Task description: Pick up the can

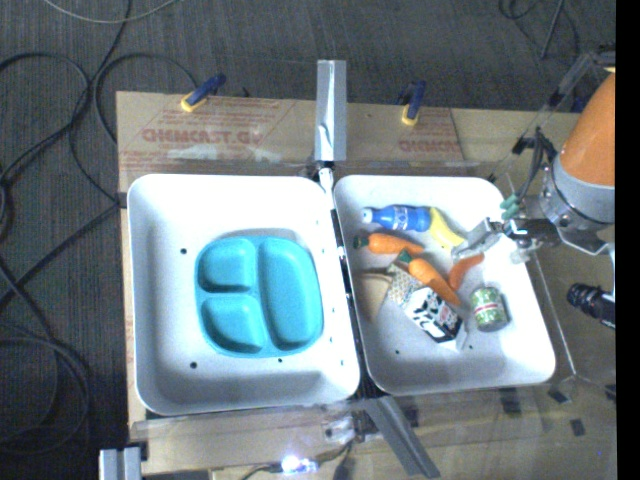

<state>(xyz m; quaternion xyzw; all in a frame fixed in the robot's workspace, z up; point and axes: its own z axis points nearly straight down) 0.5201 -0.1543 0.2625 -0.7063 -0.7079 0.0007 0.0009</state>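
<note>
Small round green can (489,308) beside glossy carton (436,314).

Green can (489,308), right bin's front-right

can (489,308): shiny metal, green label | bins (160,268): smooth white plastic | tray (261,294): matt blue plastic

The grey arm (590,193) with its orange band reaches in from the right edge, its wrist turned leftward and slightly down, carrying the gripper (490,230) low at the frame's right-centre, whose jaws are too small and blurred to read.
</note>
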